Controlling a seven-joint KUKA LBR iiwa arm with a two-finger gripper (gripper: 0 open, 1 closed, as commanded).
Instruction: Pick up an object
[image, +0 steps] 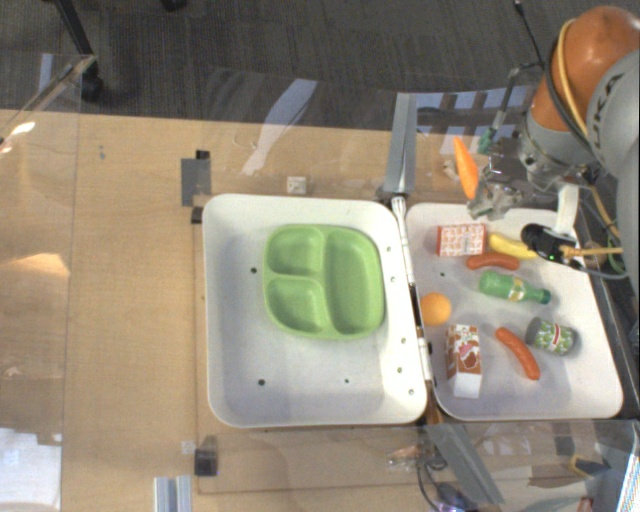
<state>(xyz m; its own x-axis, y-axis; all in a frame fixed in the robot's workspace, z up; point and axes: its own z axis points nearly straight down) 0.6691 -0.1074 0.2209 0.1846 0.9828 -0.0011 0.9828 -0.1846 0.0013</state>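
Note:
My gripper (489, 203) hangs over the back left corner of the right bin (590, 400), under the grey wrist with the orange band. An orange carrot (466, 168) shows just left of it, slanted, at or above the bin's back rim; whether it is held I cannot tell. Just below the gripper lies a red and white box (460, 240). Beside that are a yellow banana (509, 245) and a red sausage (492, 263).
The right bin also holds a green bottle (513, 289), an orange ball (435, 308), a red and white carton (463, 360), a second sausage (519, 354) and a green can (551, 337). A green divided plate (325, 280) lies in the left bin (240, 380).

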